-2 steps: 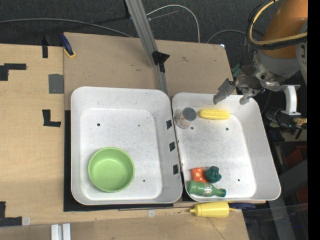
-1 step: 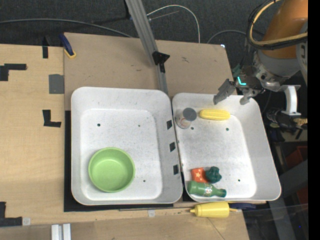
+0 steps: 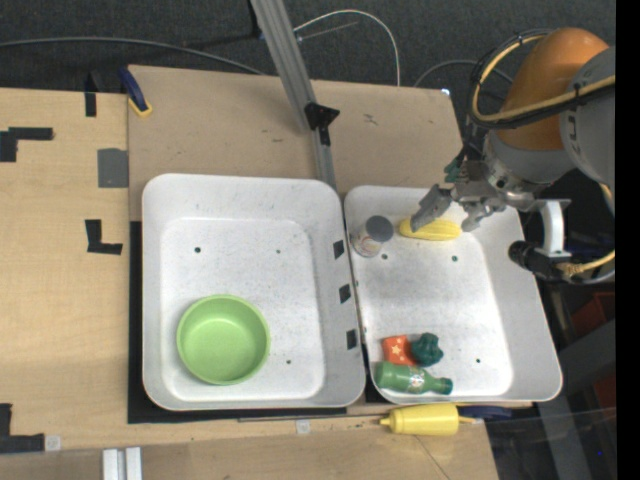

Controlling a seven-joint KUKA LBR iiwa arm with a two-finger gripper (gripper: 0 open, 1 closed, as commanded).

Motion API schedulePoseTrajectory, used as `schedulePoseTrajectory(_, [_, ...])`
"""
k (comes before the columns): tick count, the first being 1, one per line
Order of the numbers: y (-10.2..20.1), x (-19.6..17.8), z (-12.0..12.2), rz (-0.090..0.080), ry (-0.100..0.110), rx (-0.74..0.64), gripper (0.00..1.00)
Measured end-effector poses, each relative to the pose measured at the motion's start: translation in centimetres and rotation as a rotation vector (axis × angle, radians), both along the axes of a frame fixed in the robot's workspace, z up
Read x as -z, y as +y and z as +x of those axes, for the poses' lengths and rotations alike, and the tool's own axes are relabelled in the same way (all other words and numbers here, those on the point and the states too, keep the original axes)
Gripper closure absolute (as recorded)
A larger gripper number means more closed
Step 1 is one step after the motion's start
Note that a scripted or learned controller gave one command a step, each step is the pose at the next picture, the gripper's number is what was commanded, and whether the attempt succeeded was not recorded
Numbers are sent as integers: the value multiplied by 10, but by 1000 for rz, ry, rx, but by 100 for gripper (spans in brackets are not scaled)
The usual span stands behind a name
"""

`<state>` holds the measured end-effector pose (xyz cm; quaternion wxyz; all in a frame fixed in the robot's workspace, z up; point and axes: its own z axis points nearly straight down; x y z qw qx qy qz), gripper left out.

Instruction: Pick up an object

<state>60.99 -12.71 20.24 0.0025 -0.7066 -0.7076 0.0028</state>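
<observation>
In the right bin (image 3: pixel 500 308), a yellow banana-like piece (image 3: pixel 432 231) lies near the far wall. My gripper (image 3: pixel 450 211) hangs right over it, open, with one finger at its left end and the other at its right. The fingertips sit at the piece's top edge, and I see no grip on it. A small grey cylinder (image 3: pixel 377 229) stands just left of the yellow piece. At the bin's near edge lie an orange-red toy (image 3: pixel 397 349), a dark green toy (image 3: pixel 429 348) and a green bottle (image 3: pixel 412 378).
The left bin (image 3: pixel 240 203) holds a light green bowl (image 3: pixel 223 339) at its near left. A yellow bottle (image 3: pixel 425 420) lies on the bench outside the right bin's front rim. A grey pole (image 3: pixel 290 58) slants down to the bins' far edge.
</observation>
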Motion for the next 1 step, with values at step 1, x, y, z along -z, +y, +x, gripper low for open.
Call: schedulePoseTrajectory(1, [9, 53, 4, 0, -1, -1, 0])
